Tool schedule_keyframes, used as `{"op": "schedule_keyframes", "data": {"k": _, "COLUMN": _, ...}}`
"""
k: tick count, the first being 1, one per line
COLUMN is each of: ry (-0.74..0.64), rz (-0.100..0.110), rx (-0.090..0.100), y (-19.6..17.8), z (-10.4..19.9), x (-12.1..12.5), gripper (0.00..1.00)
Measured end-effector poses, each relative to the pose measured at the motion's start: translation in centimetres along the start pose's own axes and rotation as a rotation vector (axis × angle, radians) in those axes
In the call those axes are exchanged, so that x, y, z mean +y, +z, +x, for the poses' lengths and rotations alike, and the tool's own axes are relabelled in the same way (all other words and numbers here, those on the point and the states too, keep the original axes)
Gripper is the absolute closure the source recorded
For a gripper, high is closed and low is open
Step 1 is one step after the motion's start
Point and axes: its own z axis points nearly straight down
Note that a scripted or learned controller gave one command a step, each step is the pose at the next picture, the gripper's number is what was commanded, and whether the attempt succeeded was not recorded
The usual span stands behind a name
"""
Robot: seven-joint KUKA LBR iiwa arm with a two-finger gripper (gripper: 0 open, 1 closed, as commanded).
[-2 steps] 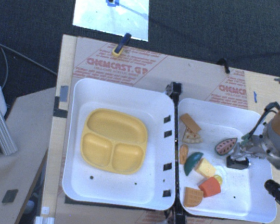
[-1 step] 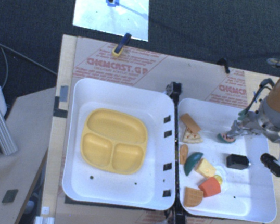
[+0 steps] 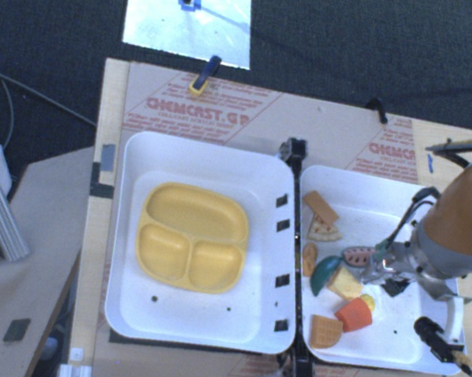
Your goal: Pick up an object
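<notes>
Lettering reading "CHEMCAST GP" is printed in red on the tabletop (image 3: 257, 111) sheet, partly hidden under the bins. Fingers (image 3: 372, 265) are buried among toy food in the right bin (image 3: 395, 195); their spread can't be made out. A watermelon slice (image 3: 356, 255) is seen touching them.

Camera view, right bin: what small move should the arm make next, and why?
Probably a short descent. The gripper hovers over the toy-food cluster in the right bin, beside the yellow piece and above the orange-red block; nothing visibly sits in its grasp.
</notes>
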Motion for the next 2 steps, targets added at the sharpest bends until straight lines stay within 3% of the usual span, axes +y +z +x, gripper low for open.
{"op": "schedule_keyframes", "data": {"k": 1, "ry": -0.007, "rz": -0.009, "rx": -0.002, "y": -9.1, "z": 7.4, "x": -5.2, "gripper": 1.00}}
{"op": "schedule_keyframes", "data": {"k": 2, "ry": -0.008, "rz": -0.019, "rx": -0.004, "y": -16.9, "z": 10.2, "x": -4.8, "gripper": 1.00}}
